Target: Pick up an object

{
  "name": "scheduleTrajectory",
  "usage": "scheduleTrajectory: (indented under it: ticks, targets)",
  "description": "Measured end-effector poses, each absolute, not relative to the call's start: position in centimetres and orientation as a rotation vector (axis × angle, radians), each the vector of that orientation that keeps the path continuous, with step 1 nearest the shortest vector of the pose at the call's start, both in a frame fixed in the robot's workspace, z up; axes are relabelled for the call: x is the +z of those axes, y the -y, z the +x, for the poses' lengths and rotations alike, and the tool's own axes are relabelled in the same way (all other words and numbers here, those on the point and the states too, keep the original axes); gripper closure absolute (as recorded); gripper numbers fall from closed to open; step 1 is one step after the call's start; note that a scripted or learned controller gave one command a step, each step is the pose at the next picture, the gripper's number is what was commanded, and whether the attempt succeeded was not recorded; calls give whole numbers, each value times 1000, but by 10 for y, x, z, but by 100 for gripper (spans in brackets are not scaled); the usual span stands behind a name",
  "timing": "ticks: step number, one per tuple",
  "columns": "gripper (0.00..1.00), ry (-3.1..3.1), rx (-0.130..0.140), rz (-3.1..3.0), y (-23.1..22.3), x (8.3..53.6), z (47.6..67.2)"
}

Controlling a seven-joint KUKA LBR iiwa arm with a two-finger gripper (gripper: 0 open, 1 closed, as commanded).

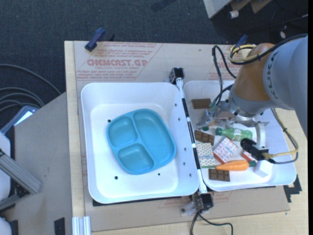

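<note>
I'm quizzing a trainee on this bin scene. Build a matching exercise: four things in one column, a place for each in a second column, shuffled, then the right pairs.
Things:
1. blue divided plate
2. carrot
3. green bottle
4. brown block

Places:
A. near the front edge of the right bin
B. just below the arm's wrist, in the right bin
C. in the left bin
D. toward the back of the right bin, near the divider

Pairs: 1-C, 2-A, 3-B, 4-D
</note>
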State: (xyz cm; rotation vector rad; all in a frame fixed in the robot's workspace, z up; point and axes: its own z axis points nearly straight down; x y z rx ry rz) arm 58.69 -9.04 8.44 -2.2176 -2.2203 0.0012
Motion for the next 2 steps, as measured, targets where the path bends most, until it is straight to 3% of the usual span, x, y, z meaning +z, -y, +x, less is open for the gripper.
scheduleTrajectory:
  ticks: [1,2]
  targets:
    - [100,2219,1,-2219,91,94,587]
    - [100,2222,-2,-2220,14,185,605]
